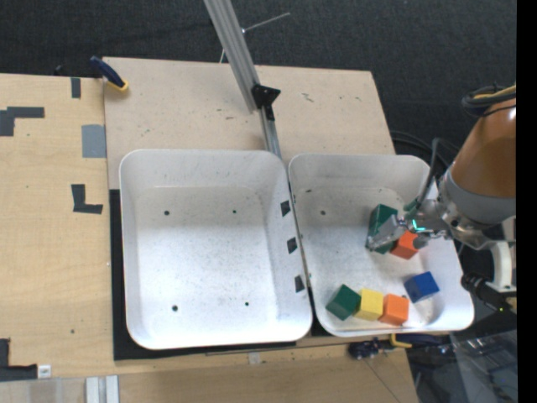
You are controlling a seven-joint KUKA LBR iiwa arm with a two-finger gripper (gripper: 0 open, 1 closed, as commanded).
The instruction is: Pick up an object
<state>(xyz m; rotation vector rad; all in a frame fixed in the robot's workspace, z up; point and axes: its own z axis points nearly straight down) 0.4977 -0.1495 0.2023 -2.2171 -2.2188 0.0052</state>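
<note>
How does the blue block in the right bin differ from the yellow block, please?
The blue block lies alone, apart from its neighbours; the yellow block sits in a row, touching a green block and an orange block. The blue block lies nearer the tool, the yellow block nearer the bin's front rim. Both are similar-sized cubes in the right bin.

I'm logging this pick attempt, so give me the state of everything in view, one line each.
hand: low in the right bin, over the orange block
orange block: under the hand
blue block: loose
green block, yellow block, orange cube: touching in a row
right bin: holds all blocks
</note>
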